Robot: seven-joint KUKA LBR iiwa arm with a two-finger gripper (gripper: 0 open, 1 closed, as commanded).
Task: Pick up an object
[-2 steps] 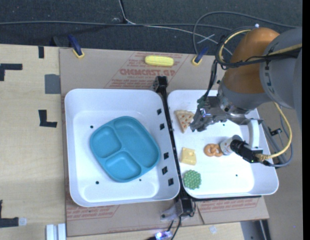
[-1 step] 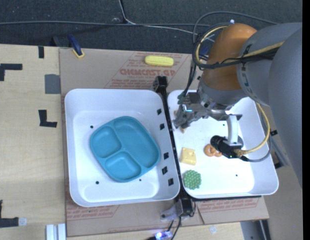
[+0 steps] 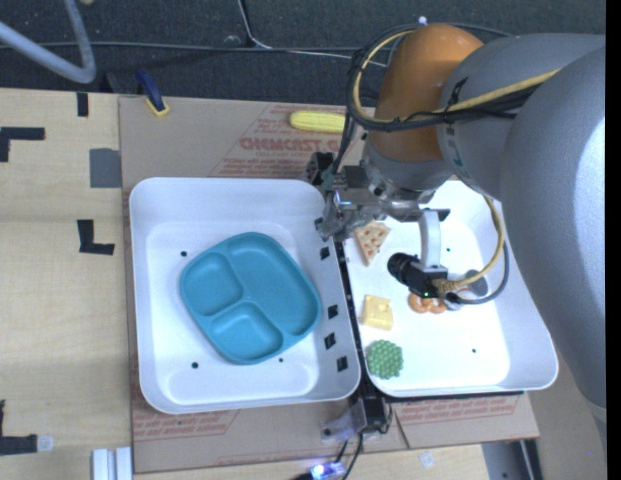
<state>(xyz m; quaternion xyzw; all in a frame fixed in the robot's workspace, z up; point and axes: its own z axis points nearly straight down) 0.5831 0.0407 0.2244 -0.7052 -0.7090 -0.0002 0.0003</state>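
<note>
With the claw (image 3: 375, 230) low over the cracker-like wedge (image 3: 371, 240) in the right bin (image 3: 510, 353), its grip impossible to tell, centre on the wedge before lifting, clear of the bin wall.

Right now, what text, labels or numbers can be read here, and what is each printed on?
"CHEMCAST": red print on the cardboard under the bins, partly hidden by the arm.
More red print along the cardboard's front edge: too small to read.
No readable text on the bins, tray or arm.

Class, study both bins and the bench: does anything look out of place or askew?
Yes. A yellow corn cob lies on the cardboard behind the bins, outside both. The blue divided plate sits askew in the left bin.
</note>
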